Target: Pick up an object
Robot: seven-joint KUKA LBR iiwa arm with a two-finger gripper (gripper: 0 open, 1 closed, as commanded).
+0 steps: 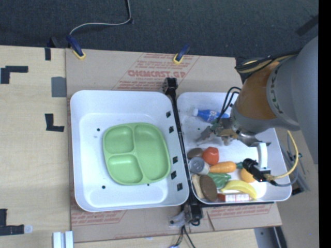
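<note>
- The bench [31, 154] carried two white bins side by side on a cardboard sheet [150, 74].
- The left bin [83, 138] held a green divided plate [136, 153], lying flat near its middle.
- The right bin [279, 190] held the loose objects, crowded toward its near side: a red tomato [210, 154], a carrot [223, 167], a banana [242, 188], a metal can [197, 165], a brown oval piece [208, 188] and a green piece [219, 179].
- A blue-and-white bottle [207, 114] lay apart from these, near the bin's far wall.
- The arm [269, 94] reached in from the right, over the right bin.
- The claw [216, 133] sat low between the bottle and the tomato; I could not tell how its fingers stood, and no object was seen held in it.
</note>
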